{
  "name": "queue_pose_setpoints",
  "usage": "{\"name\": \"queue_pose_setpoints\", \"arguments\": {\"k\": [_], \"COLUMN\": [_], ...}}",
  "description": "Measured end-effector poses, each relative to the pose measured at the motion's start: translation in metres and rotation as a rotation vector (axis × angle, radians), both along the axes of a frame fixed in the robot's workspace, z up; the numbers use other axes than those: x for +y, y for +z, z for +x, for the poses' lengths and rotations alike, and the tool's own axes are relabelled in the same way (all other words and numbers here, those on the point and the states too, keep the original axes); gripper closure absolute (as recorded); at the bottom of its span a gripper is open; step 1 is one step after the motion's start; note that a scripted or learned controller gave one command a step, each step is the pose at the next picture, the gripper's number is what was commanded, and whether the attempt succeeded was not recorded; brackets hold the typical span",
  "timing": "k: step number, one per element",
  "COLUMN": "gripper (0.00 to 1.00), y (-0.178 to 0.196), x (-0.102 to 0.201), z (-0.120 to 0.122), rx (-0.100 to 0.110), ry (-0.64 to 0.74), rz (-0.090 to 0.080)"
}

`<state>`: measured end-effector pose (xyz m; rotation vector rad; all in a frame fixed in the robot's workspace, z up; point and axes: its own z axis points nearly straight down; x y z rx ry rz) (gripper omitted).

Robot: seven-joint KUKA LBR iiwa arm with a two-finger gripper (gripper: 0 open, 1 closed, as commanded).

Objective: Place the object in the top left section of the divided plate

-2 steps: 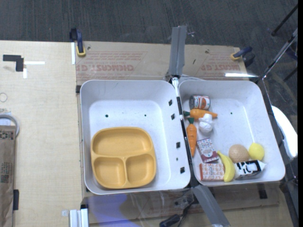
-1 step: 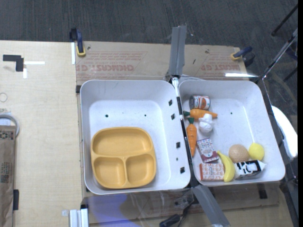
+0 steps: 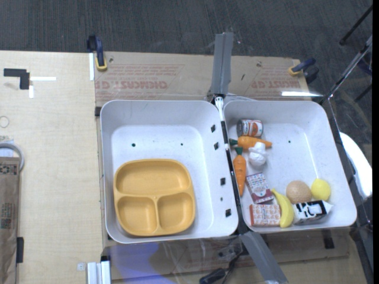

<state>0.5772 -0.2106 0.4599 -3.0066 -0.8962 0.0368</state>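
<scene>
A yellow divided plate point(image 3: 154, 161) lies in the left bin point(image 3: 118, 123), near its front. It has one wide section across the far side and two smaller sections on the near side, all bare. The right bin point(image 3: 308, 123) holds several toy foods: a small can point(image 3: 250, 128), two carrots point(image 3: 254, 142) point(image 3: 239, 169), a white garlic-like piece point(image 3: 257, 154), a small red-and-white packet point(image 3: 257, 185), a banana point(image 3: 284, 207), a red box point(image 3: 263, 215), a brown egg-shaped item point(image 3: 298, 191), a lemon point(image 3: 320, 189) and a black-and-white carton point(image 3: 310, 211).
A raised divider point(image 3: 227, 158) runs between the two bins. Cardboard point(image 3: 177, 78) with clamps point(image 3: 95, 49) point(image 3: 302, 68) lies behind them. A paper bag point(image 3: 7, 206) sits at the bench's left edge. The far half of the left bin is bare white floor.
</scene>
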Motion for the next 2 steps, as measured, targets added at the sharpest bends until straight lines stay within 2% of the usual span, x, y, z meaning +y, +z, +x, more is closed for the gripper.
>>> {"name": "queue_pose_setpoints", "arguments": {"k": [1, 2], "gripper": [1.0, 1.0], "y": [0.006, -0.027], "x": [0.002, -0.011], "z": [0.002, -0.01], "rx": [0.006, -0.018], "ry": [0.005, 0.164], "rz": [0.0, 0.006]}}
